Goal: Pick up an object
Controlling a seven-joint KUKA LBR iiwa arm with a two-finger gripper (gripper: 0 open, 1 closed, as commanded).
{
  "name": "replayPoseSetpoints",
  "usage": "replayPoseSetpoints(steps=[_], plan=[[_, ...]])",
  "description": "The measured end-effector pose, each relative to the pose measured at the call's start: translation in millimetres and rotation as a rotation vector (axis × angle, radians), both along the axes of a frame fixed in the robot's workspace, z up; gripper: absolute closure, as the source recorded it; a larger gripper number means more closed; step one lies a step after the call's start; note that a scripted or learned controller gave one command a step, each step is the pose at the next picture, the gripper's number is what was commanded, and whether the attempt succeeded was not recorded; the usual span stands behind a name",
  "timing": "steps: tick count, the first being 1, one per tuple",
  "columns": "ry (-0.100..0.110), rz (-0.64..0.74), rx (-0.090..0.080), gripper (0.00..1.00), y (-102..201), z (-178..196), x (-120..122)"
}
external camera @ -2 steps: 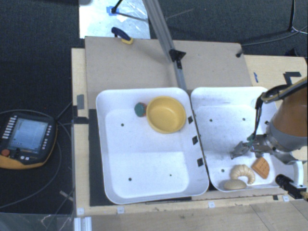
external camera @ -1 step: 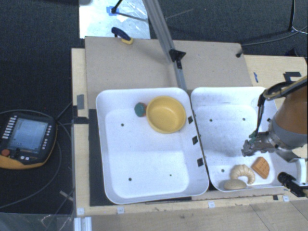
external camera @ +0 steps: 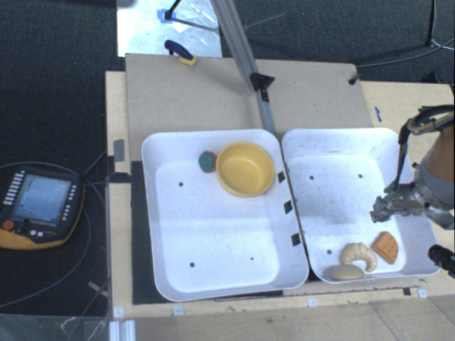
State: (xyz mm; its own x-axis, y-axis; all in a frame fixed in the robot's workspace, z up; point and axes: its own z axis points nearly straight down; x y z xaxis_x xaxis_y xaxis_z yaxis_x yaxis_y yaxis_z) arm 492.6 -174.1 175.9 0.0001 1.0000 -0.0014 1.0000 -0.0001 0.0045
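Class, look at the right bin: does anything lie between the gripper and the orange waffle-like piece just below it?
Nothing visible does. The gripper hangs over bare white floor of the right bin, with the waffle piece just below it in the picture. The croissant lies to that piece's left, off the path.

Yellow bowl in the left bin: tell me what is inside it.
The round yellow plastic bowl looks empty: only its bare yellow inner surface shows. A small dark green ball sits outside, touching its left rim. Whatever lies underneath the bowl is covered.

Bowl [external camera: 245,169] in left bin [external camera: 213,261], ball [external camera: 207,162] beside it
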Motion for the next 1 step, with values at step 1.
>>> replayPoseSetpoints(steps=[1], plan=[[0.000, 0.000, 0.000, 1.00, -3.5, 48.7, -7.8]])
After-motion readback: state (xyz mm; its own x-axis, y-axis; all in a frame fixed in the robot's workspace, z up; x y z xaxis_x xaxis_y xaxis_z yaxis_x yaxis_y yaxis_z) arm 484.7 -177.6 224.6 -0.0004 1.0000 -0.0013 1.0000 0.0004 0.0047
